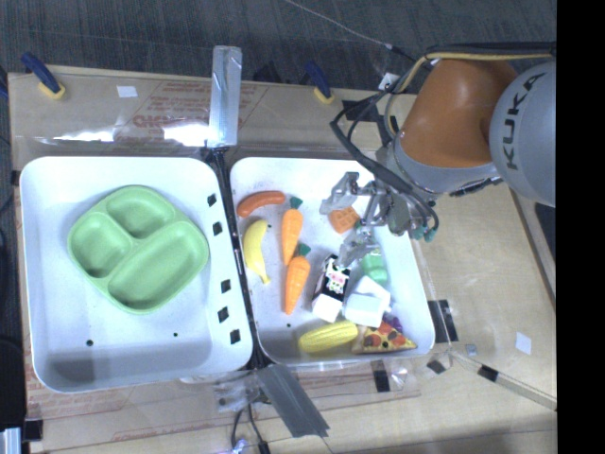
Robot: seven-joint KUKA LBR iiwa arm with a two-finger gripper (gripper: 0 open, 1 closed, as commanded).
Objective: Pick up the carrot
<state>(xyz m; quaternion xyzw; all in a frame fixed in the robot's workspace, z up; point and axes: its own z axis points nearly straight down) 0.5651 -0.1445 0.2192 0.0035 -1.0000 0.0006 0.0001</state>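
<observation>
White right bin (274, 173): jaws seemingly parted, empty, beside carrot (291, 235).

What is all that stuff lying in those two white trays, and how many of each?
Shallow white bins: 2, white, side by side on the bench.
Green divided plastic plate: 1, light green, in the left bin.
Orange toy carrots: 2, orange with green tops, middle of the right bin, one above the other.
Yellow toy banana: 1, yellow, left of the carrots.
Toy sausage: 1, orange-red, top left of the right bin.
Yellow toy corn cob: 1, yellow, bottom of the right bin.
Toy pizza slice: 1, reddish, bottom right corner.
Small white block: 1, white, right side.
Robot gripper: 1, grey metal, over the right bin's upper right.
</observation>
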